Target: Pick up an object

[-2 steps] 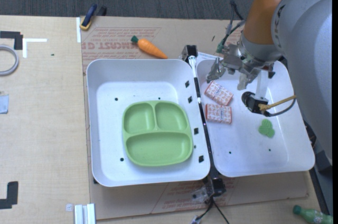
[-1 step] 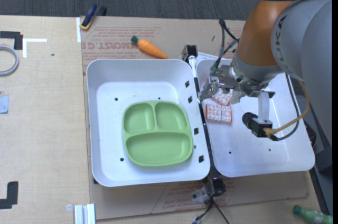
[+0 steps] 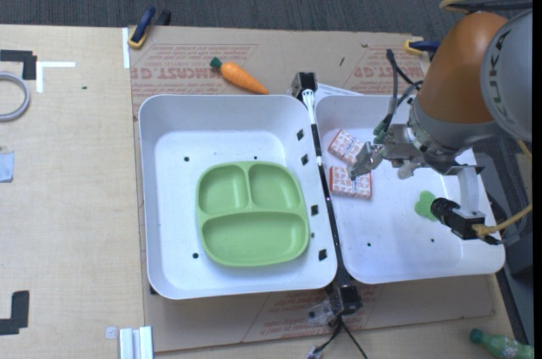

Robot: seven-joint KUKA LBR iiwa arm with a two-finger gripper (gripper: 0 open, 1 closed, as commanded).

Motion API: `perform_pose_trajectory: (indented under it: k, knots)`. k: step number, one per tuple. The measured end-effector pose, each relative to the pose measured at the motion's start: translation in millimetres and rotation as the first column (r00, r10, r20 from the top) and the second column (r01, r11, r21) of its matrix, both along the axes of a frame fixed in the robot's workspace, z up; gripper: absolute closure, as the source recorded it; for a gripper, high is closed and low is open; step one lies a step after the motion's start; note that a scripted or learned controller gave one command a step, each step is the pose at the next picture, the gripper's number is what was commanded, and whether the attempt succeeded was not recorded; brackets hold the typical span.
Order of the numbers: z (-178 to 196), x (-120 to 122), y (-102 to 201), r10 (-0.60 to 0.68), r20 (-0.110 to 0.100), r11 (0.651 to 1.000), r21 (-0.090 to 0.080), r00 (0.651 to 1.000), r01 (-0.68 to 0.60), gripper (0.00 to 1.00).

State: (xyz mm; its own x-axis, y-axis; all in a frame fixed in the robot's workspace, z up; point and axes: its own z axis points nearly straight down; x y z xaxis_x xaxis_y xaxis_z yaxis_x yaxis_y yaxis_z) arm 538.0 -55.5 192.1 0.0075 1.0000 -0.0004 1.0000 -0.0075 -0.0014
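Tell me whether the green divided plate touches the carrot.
Apart. The camera view shows the green divided plate inside the left bin, while the carrot lies on the cardboard beyond that bin's far rim.

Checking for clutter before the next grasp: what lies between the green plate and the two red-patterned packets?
In the camera view, the green plate and the packets are separated by bare bin floor and the adjoining bin walls with black clips.
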Motion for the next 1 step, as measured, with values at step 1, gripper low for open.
perform_pose_trajectory:
  k: [1]
  knots:
    - [5.3,56.8,39.6,0.221,0.002,0.975,-0.001,0.975,-0.221,0.00]
